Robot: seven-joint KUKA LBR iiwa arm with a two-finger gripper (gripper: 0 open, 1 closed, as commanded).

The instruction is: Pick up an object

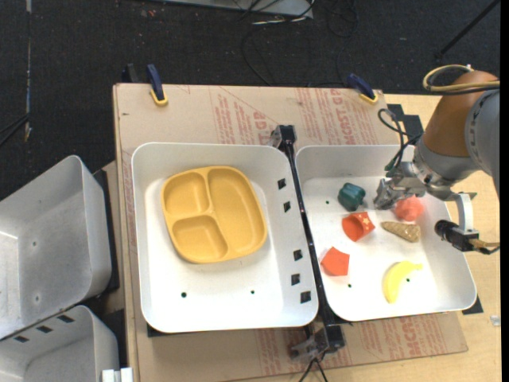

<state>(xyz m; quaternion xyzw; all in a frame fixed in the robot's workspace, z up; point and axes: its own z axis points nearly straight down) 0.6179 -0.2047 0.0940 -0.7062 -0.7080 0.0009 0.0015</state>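
The right bin (445,289) holds several small items. A dark teal block (351,194) lies near its back left, a red cup-like piece (359,226) just below it, and a red-orange block (336,262) lower left. A tan ridged piece (402,231) lies in the middle, a pink round item (410,208) above it, and a yellow banana (400,280) toward the front. My gripper (391,194) hangs at the bin's back, between the teal block and the pink item, close against the pink item's left side. Its tips are hidden by the wrist.
The left bin (151,293) holds a yellow three-compartment plate (213,213). A black divider strip (298,229) runs between the bins. Blue-and-yellow clamps (157,86) grip the board's back edge. Grey tubs (48,237) stand off the bench to the left.
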